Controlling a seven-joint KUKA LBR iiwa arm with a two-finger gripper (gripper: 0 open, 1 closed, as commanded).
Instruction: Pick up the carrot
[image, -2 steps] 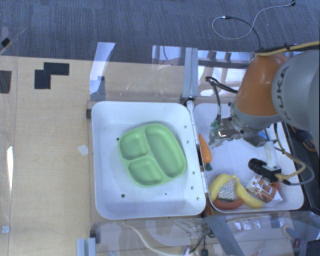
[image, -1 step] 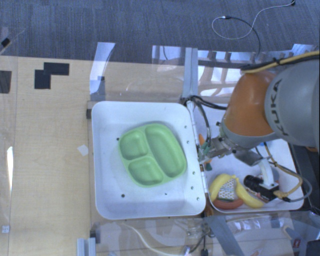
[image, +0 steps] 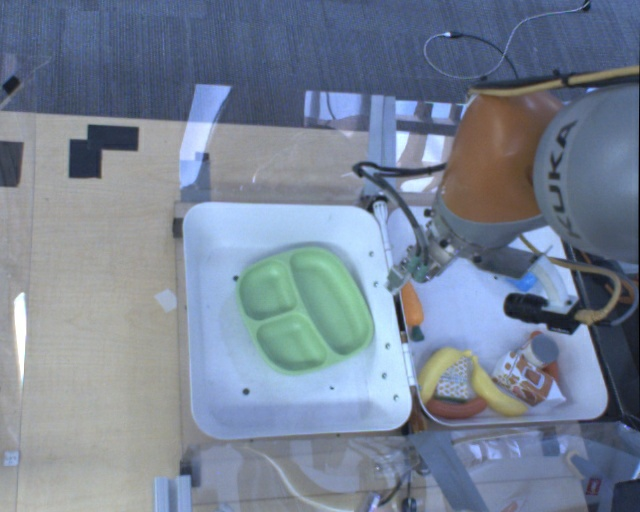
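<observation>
The carrot (image: 411, 306) is a small orange piece with a green end, lying along the left wall of the right bin (image: 470, 320). My gripper (image: 408, 272) hangs directly over the carrot's far end, at or just above it. The grey arm with its orange band reaches in from the upper right and covers the back of the right bin. Whether the carrot sits between the jaws is not visible at this angle.
The left bin (image: 220, 240) holds a green divided plate (image: 303, 310). In the right bin's front lie two bananas (image: 438, 366), a red item (image: 456, 407) and a printed carton (image: 526, 376). A black part (image: 540, 308) juts out near the arm.
</observation>
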